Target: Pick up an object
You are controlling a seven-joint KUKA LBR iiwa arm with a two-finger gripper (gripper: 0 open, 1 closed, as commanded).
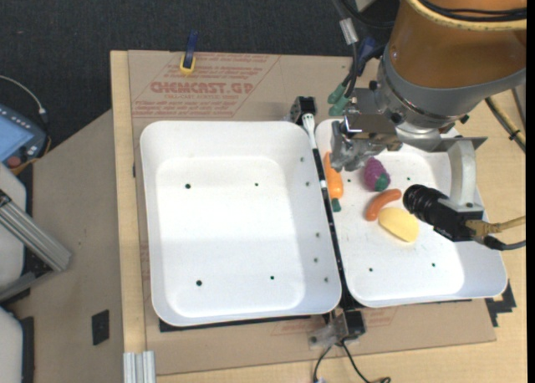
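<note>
My gripper (344, 160) hangs low over the far left corner of the right bin (418, 285), just above the top end of an orange carrot (334, 185) that lies along the bin's left wall. A purple grape bunch (375, 175) sits right beside the gripper. In front of the grapes lie an orange-red sausage (383, 203) and a yellow lemon-like piece (399, 224), touching each other. The arm's big orange and grey body hides the bin's back part.
The left bin (167, 155) stands beside the right one on a brown cardboard sheet (209, 80). A black cylindrical fixture (435, 210) and a grey bracket (462, 174) overhang the right bin's right side. A blue and yellow clip (190, 53) sits at the board's far edge.
</note>
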